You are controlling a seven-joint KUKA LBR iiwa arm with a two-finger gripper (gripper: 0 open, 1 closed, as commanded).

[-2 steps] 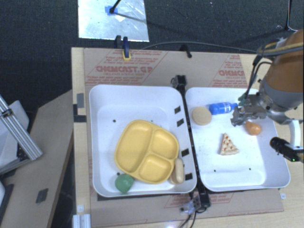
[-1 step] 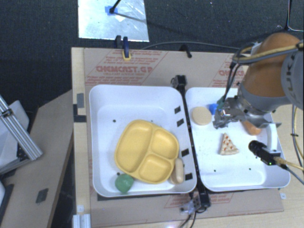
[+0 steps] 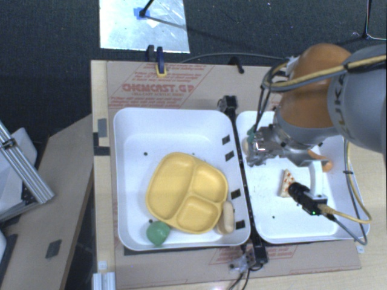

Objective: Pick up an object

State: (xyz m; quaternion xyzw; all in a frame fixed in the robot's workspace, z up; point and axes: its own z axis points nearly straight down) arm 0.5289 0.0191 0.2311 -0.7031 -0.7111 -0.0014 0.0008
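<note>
the tool [image 3: 259,148] hangs low over the upper left part of the right bin [image 3: 266,231], close to the divider between the two bins; whether it is spread or pressed together i cannot tell, and nothing shows between its tips. this looks like the reach or descent before a grasp. the nearest candidate is a pizza-slice toy [image 3: 285,183] lying just beside it on the bin floor, so the next move likely calls for a short shift toward that. the left bin [image 3: 130,162] holds a yellow divided tray [image 3: 184,192], a green ball [image 3: 158,232] and a beige piece [image 3: 227,217]. the cardboard [image 3: 158,83] under the bins on the bench reads "chemcast gp".
</note>
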